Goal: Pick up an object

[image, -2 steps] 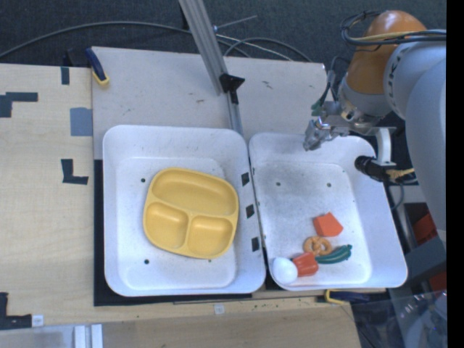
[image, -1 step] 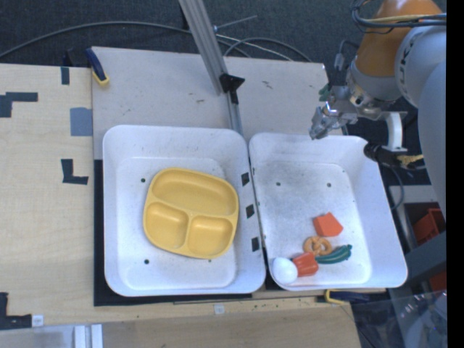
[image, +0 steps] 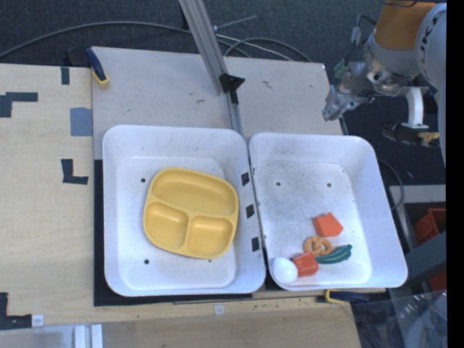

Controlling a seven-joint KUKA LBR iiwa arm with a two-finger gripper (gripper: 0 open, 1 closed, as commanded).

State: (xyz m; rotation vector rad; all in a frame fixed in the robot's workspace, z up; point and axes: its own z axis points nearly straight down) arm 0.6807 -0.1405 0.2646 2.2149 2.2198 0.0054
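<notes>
- Nearest, at the front edge of the right bin, a white egg-shaped piece lies in the front-left corner, touching a small red piece.
- Just behind those, a brown pretzel-like ring sits beside a dark green pepper-like piece, and an orange block lies a little farther back.
- In the left bin, a yellow divided plate with three compartments rests flat near the middle.
- The desk carries both bins; a slanted metal post rises behind them.
- Farthest, the tool hangs beyond the right bin's back corner, well apart from the toys; I cannot tell how its jaws are set, and nothing shows in its grip.
</notes>
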